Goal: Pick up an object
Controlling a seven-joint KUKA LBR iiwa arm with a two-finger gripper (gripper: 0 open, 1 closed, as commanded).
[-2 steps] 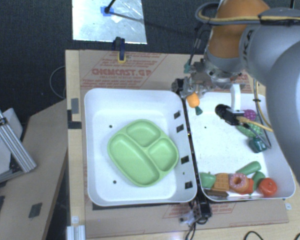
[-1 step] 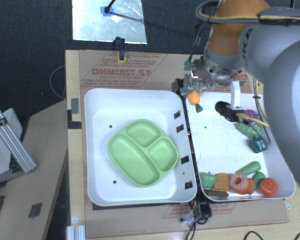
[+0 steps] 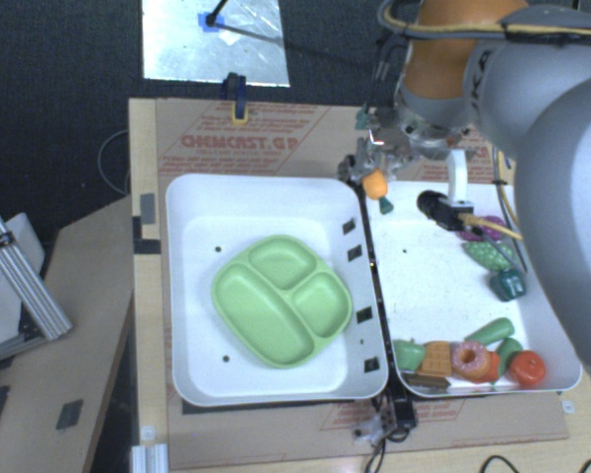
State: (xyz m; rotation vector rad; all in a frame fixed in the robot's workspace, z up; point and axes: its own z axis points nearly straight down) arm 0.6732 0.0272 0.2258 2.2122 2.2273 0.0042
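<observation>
Claw (image 3: 374,172) seen above top end of divider btwn bins, small orange obj. (image 3: 375,182) pinched betw. its fingers. Green plate (image 3: 281,301) lies in left bin (image 3: 192,363), left of divider; toy foods in right bin (image 3: 404,284).

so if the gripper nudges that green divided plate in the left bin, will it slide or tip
The green divided plate lies flat on the left bin floor, so it would probably slide, not tip. It looks like smooth moulded plastic: likely stiff and light. Its low rounded rim may be hard for two fingers to pinch.
</observation>
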